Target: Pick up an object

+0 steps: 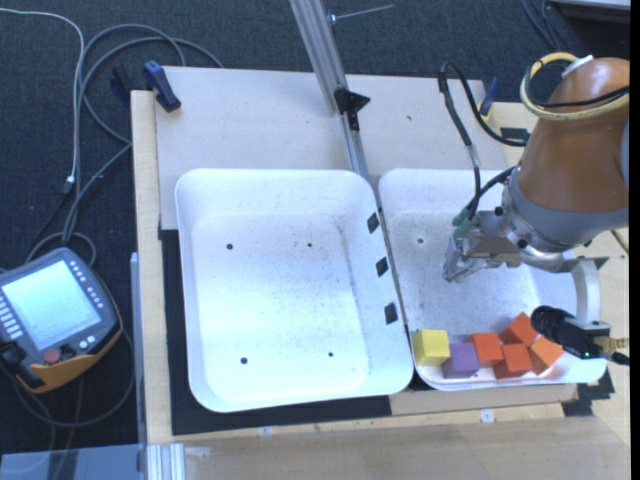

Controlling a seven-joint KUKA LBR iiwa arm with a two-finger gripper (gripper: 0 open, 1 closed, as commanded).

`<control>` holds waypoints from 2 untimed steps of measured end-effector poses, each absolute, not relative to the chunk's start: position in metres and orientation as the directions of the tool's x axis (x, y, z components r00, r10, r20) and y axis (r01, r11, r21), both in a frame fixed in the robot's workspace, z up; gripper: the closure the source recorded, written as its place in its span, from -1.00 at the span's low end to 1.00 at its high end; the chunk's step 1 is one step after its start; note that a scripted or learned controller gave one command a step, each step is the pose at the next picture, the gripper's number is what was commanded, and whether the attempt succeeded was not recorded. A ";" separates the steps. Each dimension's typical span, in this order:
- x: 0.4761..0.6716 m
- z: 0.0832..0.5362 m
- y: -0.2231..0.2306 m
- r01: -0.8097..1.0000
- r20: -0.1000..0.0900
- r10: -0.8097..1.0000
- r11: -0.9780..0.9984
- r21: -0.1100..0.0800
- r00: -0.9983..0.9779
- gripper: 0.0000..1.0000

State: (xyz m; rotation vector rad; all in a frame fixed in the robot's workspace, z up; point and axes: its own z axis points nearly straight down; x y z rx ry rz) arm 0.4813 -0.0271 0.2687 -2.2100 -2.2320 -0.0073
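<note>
1. Camera view from above, at a slant: pale wooden bench (250,103) bearing two shallow white plastic bins side by side, left bin (200,298) and right bin (420,193).
2. Grey arm with orange band (575,148) reaching in from the right, over the right bin's right half.
3. Two-finger metal gripper (457,266) hanging over the middle of the right bin's floor, tips pointed down, nothing seen between them; open or clenched, cannot tell at this size.
4. Small yellow foam cube (432,345) at the right bin's near-left corner, close to the wall shared with the left bin.
5. Small purple foam block (462,358) just beside the yellow one, toward the right.
6. Cluster of orange foam blocks (515,346) packed along the right bin's near edge, toward its near-right corner, touching one another and next to the purple block.
7. All blocks well apart from the gripper, nearer the bench's front edge.
8. Black cable (462,128) running from the bench's far edge down to the wrist.
9. Slanted silver metal rail (320,38) crossing the bench's far edge and ending at the seam between the bins.
10. Blue clamp (160,83) at the bench's far-left corner.
11. Grey and orange handheld control pendant (55,318) on the dark floor left of the bench.
</note>
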 end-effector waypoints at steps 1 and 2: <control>0.502 0.360 -0.045 1.000 -0.001 1.000 0.001 0.011 -0.001 1.00; 0.480 0.275 -0.061 1.000 0.001 1.000 -0.002 -0.010 0.002 1.00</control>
